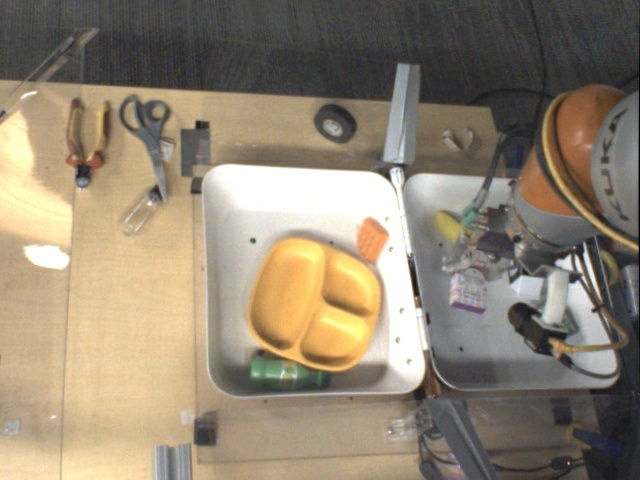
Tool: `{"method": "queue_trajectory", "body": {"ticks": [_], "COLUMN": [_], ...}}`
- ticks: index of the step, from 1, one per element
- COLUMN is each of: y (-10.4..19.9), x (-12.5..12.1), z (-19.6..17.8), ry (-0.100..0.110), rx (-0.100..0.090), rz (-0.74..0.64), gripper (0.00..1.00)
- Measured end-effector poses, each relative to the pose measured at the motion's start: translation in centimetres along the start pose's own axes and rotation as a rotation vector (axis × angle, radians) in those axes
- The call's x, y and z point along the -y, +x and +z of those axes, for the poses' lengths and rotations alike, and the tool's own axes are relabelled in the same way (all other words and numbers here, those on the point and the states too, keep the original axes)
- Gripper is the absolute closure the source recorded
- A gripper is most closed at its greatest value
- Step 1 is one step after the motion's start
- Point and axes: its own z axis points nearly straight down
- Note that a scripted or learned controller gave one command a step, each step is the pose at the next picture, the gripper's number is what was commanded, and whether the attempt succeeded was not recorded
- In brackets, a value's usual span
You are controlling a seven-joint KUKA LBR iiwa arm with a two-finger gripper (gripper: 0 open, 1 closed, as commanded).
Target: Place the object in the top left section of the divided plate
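The table (120,298) carries two white bins side by side. The arm (590,158), grey with an orange band, reaches in over the right bin (470,363). The tool (478,246) hangs low over that bin, amid cables and small clutter; whether it is released or clenched cannot be determined, and no item is seen in its grasp.

The left bin (240,198) lies to the left of the tool. A yellow divided plate (315,303) sits in it, well apart from the tool, slightly rotated. All plate sections appear bare.

A green bottle (288,372) lies on its side just below the plate, touching or nearly touching its rim. An orange block (372,238) rests beside the upper right edge of the plate, between the plate and the tool.

Close to the tool, a yellow item (449,225) lies up and to the left, and a pink-and-white packet (468,293) lies just below.

Scissors (150,133) and pliers (85,138) rest on the table far to the left.
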Motion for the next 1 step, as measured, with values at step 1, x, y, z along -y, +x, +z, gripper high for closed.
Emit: {"method": "queue_trajectory", "body": {"ticks": [1], "y": [6.98], "x": [1.62], "z": [2.15], "ry": [0.002], "rx": [0.000], "rz": [-0.063], "gripper": [1.00]}}
